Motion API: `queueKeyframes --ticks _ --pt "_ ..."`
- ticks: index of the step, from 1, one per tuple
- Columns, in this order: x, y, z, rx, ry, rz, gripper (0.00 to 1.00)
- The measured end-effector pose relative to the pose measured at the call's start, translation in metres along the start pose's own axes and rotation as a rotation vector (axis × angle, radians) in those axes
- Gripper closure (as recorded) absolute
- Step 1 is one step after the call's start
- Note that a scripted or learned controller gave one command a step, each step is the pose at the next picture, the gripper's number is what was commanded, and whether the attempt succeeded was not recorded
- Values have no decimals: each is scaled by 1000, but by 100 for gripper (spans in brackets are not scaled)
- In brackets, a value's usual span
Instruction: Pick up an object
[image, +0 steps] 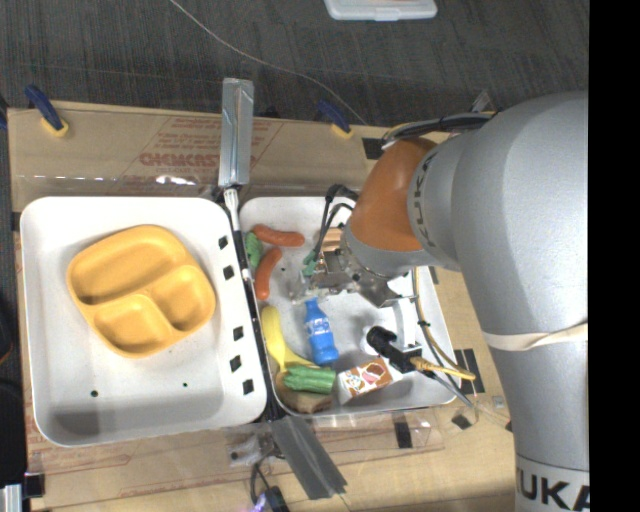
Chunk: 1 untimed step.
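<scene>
Camera view: the gripper (318, 275) is being held low inside the right shallow white plastic bin (432, 398), just above a small blue plastic bottle (320, 336); its opening cannot be told. A yellow banana (272, 338), green toy (307, 379) and orange sausages (276, 238) are lying nearby. A yellow divided tray (141, 289) is sitting in the left white bin (40, 340).

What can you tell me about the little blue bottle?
The blue bottle is small and looks like shiny plastic, with a white cap at its upper end and a pale label around its middle. It lies flat on the floor of the right bin, cap pointing up the picture toward the robot's pincer, which sits just above it. A banana lies close on its left, and a green toy sits just below it.
</scene>
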<state>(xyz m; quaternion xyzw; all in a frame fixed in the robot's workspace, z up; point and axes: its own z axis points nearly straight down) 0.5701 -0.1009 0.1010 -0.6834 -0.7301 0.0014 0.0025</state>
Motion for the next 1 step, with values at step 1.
queueKeyframes --ticks 1 --pt "58 52 -95 -12 1 30 100"
